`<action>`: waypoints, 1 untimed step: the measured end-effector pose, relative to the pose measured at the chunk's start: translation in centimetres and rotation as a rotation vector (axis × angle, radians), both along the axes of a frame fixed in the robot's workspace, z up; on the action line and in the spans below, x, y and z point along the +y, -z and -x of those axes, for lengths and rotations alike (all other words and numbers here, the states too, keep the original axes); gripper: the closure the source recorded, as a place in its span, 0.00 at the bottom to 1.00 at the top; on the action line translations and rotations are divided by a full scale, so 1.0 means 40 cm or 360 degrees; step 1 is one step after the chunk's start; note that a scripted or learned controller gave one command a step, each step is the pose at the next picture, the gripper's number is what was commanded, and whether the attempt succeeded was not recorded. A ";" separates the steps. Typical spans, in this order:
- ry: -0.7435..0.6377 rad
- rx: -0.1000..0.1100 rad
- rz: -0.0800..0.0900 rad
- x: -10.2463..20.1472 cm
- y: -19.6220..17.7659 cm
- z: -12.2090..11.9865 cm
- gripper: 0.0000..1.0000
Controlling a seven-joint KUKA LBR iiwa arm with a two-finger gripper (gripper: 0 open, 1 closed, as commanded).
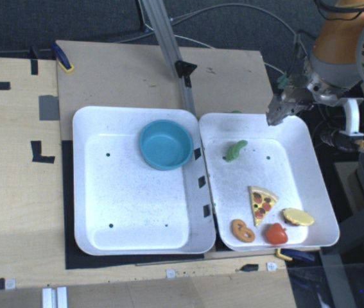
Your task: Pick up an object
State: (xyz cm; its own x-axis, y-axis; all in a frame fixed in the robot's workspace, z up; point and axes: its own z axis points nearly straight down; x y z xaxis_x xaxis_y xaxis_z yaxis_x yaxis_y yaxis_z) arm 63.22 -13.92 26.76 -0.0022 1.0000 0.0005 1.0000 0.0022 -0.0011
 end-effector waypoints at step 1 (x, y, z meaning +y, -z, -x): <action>-0.0002 -0.0001 0.0000 0.115 -0.005 0.043 1.00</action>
